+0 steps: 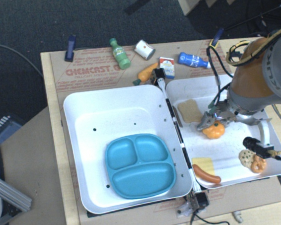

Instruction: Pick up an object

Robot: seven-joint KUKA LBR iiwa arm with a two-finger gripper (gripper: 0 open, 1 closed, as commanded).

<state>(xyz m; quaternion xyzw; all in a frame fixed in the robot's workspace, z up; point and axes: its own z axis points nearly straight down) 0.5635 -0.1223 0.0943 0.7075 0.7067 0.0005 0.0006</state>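
Hand lowered onto the orange object

In the right bin (276, 170), near its middle, the hand (212, 120) is seen touching the orange object (213, 131). Whether it is clenched cannot be told; lifting is judged not yet done.

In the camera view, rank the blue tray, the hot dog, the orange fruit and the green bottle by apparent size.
1. Blue tray
2. Hot dog and green bottle, too alike to rank
3. Orange fruit, partly covered by the gripper

Arm (257, 80) bent down, fingers (205, 123) low, leftward
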